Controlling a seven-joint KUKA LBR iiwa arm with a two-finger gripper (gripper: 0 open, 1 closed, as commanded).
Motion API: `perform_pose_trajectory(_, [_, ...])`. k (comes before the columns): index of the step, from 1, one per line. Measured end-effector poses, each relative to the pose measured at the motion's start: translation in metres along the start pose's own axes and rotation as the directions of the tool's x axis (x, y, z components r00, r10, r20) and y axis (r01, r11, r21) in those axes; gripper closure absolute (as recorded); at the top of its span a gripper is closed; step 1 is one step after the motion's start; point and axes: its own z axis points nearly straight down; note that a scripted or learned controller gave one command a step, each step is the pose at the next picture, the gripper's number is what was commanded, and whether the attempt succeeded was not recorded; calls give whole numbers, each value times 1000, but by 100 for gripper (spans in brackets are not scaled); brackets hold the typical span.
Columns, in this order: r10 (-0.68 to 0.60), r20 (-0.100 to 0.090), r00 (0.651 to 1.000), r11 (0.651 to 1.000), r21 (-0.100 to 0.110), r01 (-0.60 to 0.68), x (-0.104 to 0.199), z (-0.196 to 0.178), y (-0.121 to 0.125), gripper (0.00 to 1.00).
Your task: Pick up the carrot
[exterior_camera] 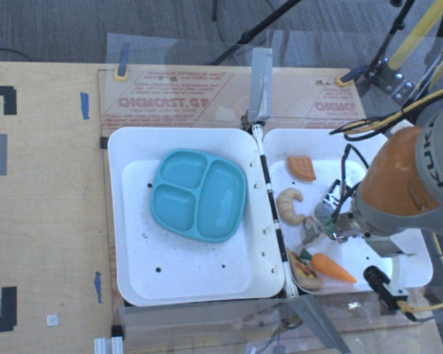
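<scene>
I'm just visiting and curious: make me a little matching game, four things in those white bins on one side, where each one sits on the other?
Things:
1. turquoise divided plastic plate
2. orange toy carrot
3. tan waffle-patterned biscuit
4. pale beige croissant

Places:
A. far end of the right bin
B. near edge of the right bin
C. left bin
D. middle of the right bin, by the divider

Pairs: 1-C, 2-B, 3-A, 4-D

The pale wooden surface (44, 198) carries two shallow white bins touching side by side, the left bin (129, 220) and the right bin (421, 268), with black tape marks (6, 100) well left of the left bin.
</scene>
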Motion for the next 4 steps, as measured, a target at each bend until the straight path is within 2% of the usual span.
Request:
perform_pose_trajectory(1, [-1, -11, 1000, 1000, 1, 1, 3, -9, 1, 100])
perform_pose_trajectory(2, [98, -12, 995, 995, 11, -97, 2, 1, -3, 100])
perform_pose_trajectory(3, [413, 6, 911, 911, 1, -413, 83, -1, 11, 100])
perform_pose_trajectory(4, [731, 12, 683, 682, 28, -731, 104, -91, 22, 100])
